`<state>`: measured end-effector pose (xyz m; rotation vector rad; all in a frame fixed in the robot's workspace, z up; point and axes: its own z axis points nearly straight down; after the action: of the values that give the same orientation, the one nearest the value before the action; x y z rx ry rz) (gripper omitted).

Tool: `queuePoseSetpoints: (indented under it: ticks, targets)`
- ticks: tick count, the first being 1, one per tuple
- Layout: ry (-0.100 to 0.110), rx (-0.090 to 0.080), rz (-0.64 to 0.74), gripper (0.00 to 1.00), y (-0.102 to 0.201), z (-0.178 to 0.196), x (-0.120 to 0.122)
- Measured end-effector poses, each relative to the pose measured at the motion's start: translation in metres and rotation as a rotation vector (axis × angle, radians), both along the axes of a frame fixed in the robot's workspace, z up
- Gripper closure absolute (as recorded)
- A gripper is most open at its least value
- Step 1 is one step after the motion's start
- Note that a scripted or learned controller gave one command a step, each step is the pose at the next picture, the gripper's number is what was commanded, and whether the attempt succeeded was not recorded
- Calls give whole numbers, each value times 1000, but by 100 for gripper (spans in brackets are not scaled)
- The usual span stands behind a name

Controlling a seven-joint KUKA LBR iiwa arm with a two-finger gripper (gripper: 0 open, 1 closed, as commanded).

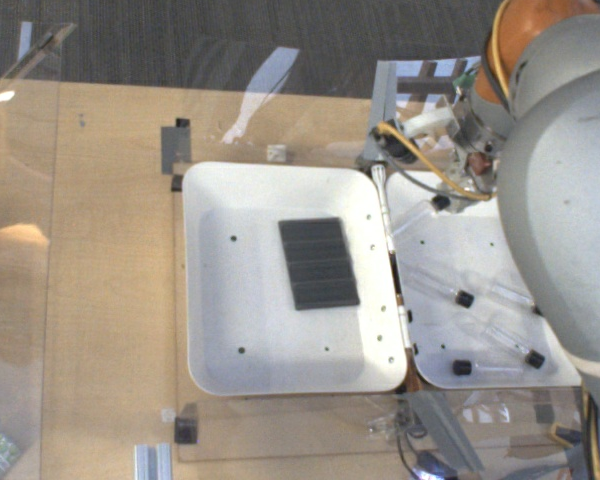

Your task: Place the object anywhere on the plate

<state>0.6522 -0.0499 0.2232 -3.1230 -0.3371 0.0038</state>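
We see two bins side by side on the bench (100, 268). In the left bin (210, 358) lies the plate (320, 263), a dark grey ribbed rectangle, flat and slightly askew near the middle of the floor, with nothing on it.

The right bin (430, 363) holds the objects: several clear tubes with black caps, lying loose and apart from one another. One tube (442, 290) lies near the middle of the bin, its cap pointing right. A second tube (485, 369) lies by the near wall, its cap to the left. A third tube (513, 346) lies just above that one, slanted, its cap close to the arm. A fourth tube (420, 216) lies near the far corner. All of them are well apart from the plate, across the walls where the bins meet.

The arm (560, 218) (a big grey bulk with its orange band at the top) covers the right part of that bin. Its gripper (460, 148) sits among yellow cable (420, 163) over the far edge of the right bin; whether it is wide or narrow we cannot tell, and we see nothing held in it
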Motion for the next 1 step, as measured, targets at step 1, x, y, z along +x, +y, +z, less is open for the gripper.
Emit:
queuePoseSetpoints:
  ticks: [1]
  targets:
    - [-4,1,50,100,29,26,-42]
